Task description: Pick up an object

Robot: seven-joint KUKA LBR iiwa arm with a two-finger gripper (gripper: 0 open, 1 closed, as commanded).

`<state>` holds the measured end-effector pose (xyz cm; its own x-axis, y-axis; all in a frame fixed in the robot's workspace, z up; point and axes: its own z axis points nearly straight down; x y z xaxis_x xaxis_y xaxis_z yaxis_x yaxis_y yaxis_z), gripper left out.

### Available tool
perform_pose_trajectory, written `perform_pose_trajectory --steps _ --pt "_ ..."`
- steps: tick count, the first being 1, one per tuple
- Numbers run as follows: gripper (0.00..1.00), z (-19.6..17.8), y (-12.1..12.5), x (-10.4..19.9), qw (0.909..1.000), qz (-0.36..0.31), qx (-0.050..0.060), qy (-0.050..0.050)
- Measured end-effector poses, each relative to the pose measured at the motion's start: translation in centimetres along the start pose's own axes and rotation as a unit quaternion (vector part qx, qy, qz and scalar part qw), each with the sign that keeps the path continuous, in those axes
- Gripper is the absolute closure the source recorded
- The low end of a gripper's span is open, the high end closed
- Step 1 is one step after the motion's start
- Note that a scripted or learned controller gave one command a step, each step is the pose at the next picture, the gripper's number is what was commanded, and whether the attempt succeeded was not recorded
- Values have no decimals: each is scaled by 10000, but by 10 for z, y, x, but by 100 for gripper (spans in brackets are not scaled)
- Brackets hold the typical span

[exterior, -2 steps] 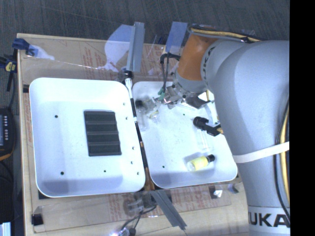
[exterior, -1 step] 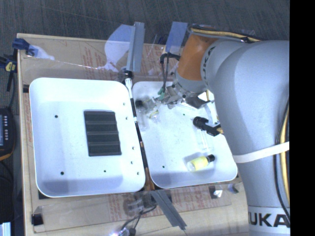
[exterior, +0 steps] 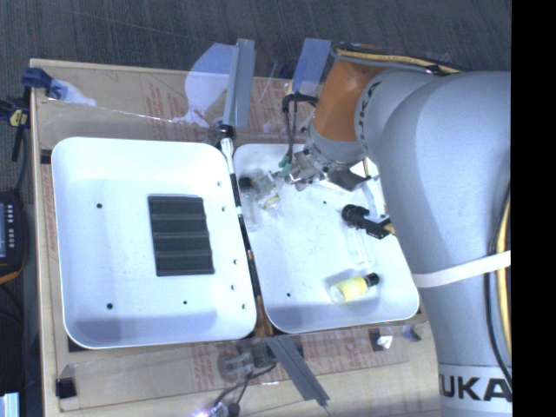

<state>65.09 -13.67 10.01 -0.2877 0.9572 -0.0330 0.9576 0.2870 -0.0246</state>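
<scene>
R bin (exterior: 304, 259): arm (exterior: 452, 189) rear, bottle (exterior: 352, 287) front

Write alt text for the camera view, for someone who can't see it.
A grey robot arm reaches its end effector into the right white bin, which holds a small yellow bottle; the left bin holds a dark ribbed panel.

My gripper (exterior: 294, 170) is low over the right bin (exterior: 295, 272), at its upper left corner in view, near a small dark thing (exterior: 246, 183) and a clear item (exterior: 266, 202). A yellow tube with black cap (exterior: 354, 286) lies toward the lower right. Left bin (exterior: 95, 259) — black ribbed block (exterior: 181, 234) flat in the middle.
</scene>
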Motion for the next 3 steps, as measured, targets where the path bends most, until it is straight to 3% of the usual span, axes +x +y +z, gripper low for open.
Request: perform_pose_trajectory --steps 3 --pt "0 0 0 1 9996 270 8 -3"
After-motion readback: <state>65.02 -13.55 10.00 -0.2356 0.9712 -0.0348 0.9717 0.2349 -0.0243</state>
